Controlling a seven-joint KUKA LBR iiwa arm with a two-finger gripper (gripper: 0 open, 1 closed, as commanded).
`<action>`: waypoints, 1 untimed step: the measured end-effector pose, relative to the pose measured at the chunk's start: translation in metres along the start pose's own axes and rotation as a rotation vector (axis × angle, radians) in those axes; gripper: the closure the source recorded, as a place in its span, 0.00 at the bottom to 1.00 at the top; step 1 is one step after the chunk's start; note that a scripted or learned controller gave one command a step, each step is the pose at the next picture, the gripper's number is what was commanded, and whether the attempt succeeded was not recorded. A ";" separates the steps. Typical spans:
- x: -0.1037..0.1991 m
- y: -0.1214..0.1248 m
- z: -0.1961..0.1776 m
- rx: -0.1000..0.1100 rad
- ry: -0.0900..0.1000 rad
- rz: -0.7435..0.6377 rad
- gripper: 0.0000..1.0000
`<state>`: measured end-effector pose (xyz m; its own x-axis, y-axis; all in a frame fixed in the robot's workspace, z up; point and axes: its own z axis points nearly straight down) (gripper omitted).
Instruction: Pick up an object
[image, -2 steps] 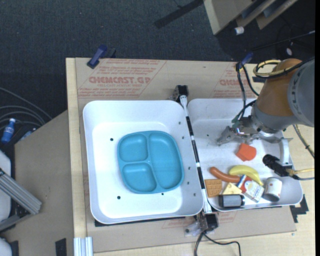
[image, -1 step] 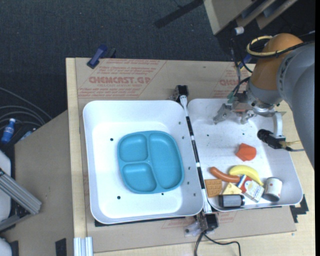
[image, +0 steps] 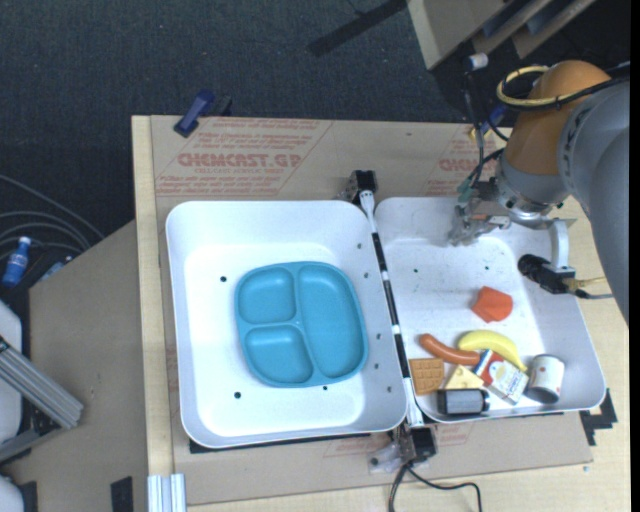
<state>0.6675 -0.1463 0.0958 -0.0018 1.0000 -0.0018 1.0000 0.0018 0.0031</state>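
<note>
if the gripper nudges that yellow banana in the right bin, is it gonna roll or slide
The banana is curved, so it would probably pivot or slide rather than roll. It looks like smooth plastic, likely light and slippery. It lies against the sausage, so a push may shift both.

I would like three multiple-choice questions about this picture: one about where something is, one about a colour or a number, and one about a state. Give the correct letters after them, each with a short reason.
1. Where does the blue divided plate lie?
A. in the left bin
B. in the right bin
C. on the floor

2. How many compartments does the plate have?
A. two
B. three
C. five

3. How does the gripper stand to the objects in the right bin?
A. it presses on the banana
B. it lifts the orange block
C. it is at the bin's far end, apart from them

Answers:
1 A, the plate rests in the middle of the left bin.
2 B, two small sections and one long one show.
3 C, the banana and orange block lie nearer the camera.
</note>
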 end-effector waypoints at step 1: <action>0.000 0.000 0.000 0.001 0.000 0.000 0.00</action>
<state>0.6674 -0.1462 0.0956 -0.0018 1.0000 -0.0018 1.0000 0.0018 0.0026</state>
